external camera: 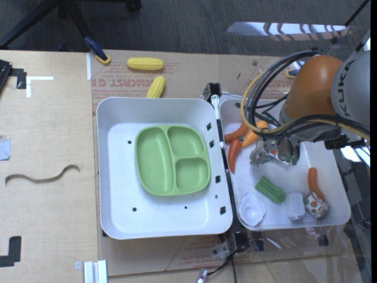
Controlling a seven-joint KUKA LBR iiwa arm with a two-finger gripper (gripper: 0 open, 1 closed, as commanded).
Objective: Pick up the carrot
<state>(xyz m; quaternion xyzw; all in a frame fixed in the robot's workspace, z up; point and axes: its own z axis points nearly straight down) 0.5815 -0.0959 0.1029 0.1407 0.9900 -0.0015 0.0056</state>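
- Orange carrot (234,152) lies at the right bin's (339,175) left edge, ungrasped.
- You're at the approach: gripper (266,155) hovers just beside it; whether it's open, I cannot tell.
- Next, shift left and descend.

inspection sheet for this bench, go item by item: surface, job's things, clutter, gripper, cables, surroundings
surface: two white bins side by side; left bin holds a green divided plate.
job's things: carrot lies in the right bin at its left wall, next to more orange pieces.
clutter: green vegetable, sausage, white cup and a small printed container in the right bin; two corn cobs on the cardboard beyond the bins.
grippers: gripper low over the right bin, right of the carrot; finger state unclear.
cables: black and yellow cables loop off the arm.
surroundings: office chair base on carpet.
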